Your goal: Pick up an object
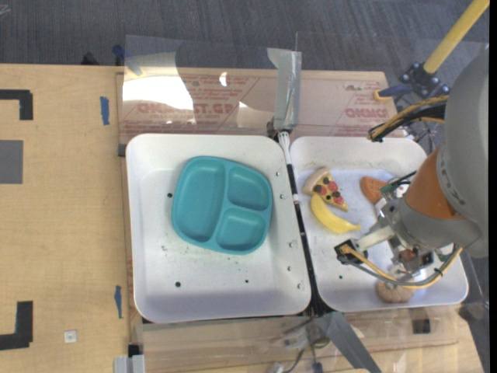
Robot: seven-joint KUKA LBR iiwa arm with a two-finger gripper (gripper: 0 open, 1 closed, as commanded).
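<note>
Lower right of the frame, the arm is reaching into the right bin with the hand hanging low near that bin's bottom edge; cables and wrist are covering it, so cannot tell if it is spread or pressed together. Nothing is showing between its tips, so the pick is looking not yet done; grasp and lift are all left, judging from this. Right bin is holding a pizza slice toy touching a banana at upper left of the bin, an orange piece near the arm, and a tan lump just below the hand, likely the target. Left bin is holding a teal divided tray, compartments bare. Both bins are sitting on the tabletop.
</note>
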